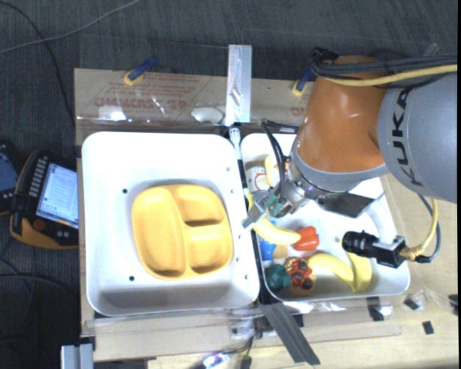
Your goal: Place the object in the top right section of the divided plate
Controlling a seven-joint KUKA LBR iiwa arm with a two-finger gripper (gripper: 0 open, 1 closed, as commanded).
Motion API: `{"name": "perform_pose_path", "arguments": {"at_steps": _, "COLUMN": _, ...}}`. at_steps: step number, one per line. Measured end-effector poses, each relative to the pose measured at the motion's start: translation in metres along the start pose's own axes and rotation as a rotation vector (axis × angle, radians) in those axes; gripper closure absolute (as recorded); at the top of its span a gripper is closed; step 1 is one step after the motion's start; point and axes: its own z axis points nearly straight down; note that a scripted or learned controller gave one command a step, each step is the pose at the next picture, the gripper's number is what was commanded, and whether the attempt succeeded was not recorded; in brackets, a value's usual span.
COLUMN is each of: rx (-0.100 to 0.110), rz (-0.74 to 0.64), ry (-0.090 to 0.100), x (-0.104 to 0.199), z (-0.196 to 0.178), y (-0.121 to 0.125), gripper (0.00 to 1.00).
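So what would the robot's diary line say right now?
gripper: over right bin, above banana | divided plate: left bin, nothing on it

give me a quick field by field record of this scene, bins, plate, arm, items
left bin: holds the yellow divided plate
plate sections: all three look bare
right bin: holds a pile of toy food
items: banana, red pepper, second banana, dark green piece
arm: over the right bin
gripper: low at the right bin's left side, above the banana
task state: nothing on the plate yet
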Motion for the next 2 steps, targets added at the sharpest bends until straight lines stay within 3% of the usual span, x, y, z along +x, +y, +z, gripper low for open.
{"name": "perform_pose_path", "arguments": {"at_steps": 1, "rx": 0.000, "rz": 0.298, "ry": 0.000, "x": 0.004, "z": 0.011, "y": 0.033, "gripper": 1.00}}
{"name": "perform_pose_path", "arguments": {"at_steps": 2, "rx": 0.001, "rz": 0.370, "ry": 0.001, "x": 0.003, "z": -0.006, "y": 0.001, "gripper": 1.00}}
